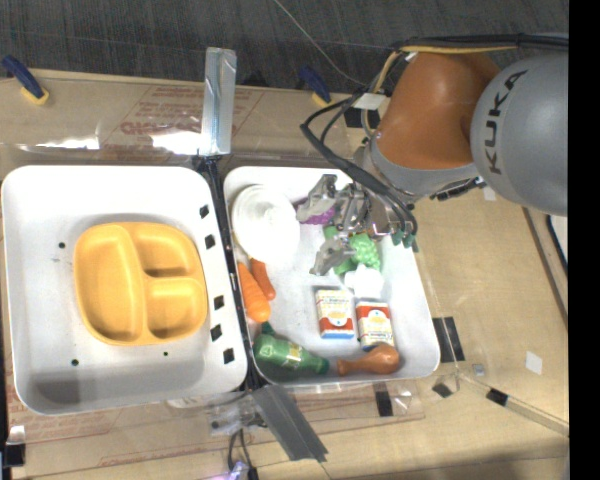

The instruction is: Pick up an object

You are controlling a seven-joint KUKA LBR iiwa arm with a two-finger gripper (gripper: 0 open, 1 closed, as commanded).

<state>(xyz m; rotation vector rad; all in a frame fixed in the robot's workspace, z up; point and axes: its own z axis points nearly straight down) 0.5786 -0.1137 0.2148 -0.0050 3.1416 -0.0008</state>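
My gripper (325, 230) hangs over the upper middle of the right bin (420, 313), its two metal fingers (327, 256) spread open with nothing between them. A purple item (316, 209) lies by the upper finger. A green leafy toy (362, 253) sits just right of the lower one. Left of the gripper rests a white round cup (262, 218). Below it are an orange carrot (256, 283), two small red-and-white boxes (333, 313) (375, 323), a green bottle (288, 356) and a brown drumstick (372, 361).
The left bin (30, 218) holds a yellow divided plate (140, 278). The arm's orange band (430, 108) and grey body (525, 128) loom over the right bin's top right corner, with cables (325, 133) looping beside them. Black clips line the divider (220, 268) between the bins.
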